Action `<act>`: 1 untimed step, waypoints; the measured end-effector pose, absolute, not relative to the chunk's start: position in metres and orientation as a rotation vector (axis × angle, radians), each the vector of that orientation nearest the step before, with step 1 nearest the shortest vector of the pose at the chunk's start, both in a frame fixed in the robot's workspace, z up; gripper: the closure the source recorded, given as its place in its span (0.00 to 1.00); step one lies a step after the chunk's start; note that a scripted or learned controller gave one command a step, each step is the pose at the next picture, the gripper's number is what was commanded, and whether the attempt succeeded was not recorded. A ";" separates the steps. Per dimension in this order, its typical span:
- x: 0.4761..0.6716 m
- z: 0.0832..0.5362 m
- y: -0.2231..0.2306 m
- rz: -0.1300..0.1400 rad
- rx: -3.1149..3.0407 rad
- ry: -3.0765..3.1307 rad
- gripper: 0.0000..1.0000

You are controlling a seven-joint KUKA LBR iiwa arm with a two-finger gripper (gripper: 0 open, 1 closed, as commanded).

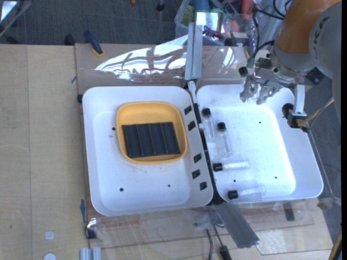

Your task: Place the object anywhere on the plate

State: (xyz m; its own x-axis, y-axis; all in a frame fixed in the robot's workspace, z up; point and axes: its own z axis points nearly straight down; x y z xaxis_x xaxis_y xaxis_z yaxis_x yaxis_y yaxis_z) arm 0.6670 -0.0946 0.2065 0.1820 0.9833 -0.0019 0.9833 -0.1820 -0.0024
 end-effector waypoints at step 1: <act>0.667 0.207 -0.095 0.004 -2.415 -2.009 0.00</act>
